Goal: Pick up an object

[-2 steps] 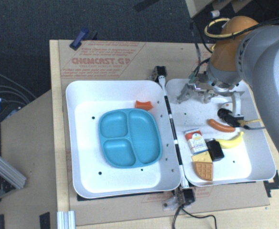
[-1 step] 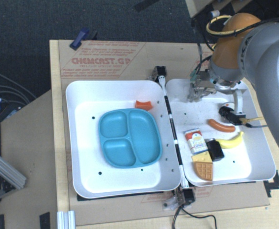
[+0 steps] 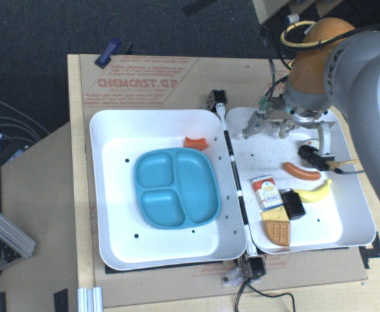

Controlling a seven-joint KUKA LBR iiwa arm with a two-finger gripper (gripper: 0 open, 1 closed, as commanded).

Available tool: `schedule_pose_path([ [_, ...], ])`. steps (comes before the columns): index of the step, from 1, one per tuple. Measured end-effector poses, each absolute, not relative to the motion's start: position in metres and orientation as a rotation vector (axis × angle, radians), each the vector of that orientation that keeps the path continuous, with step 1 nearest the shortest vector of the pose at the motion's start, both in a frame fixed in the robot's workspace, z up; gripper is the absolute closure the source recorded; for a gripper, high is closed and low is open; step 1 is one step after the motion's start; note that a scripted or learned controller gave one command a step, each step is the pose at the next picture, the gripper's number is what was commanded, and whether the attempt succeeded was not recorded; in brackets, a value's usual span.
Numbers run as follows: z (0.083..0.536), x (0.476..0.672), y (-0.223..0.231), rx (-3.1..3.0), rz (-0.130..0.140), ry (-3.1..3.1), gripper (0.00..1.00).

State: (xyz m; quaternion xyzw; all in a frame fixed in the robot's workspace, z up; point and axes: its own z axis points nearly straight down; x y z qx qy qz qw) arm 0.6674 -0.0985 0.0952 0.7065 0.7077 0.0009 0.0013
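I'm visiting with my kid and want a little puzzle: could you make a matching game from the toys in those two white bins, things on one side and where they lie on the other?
Things:
1. blue divided plate
2. hot dog
3. waffle
4. orange piece

Places:
A. right bin, nearest the front rim
B. middle of the left bin
C. left bin, just behind the plate
D. right bin, just behind the banana

Pairs: 1-B, 2-D, 3-A, 4-C

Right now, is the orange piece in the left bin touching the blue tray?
Cannot tell. In the camera view the orange piece sits right at the blue tray's top edge, with no clear gap or contact visible from this slant.
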Motion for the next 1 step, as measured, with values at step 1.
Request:
schedule_pose_path([
  [1,0.0849,0.649,-0.0946,2.224,-0.002,2.222,0.0],
])
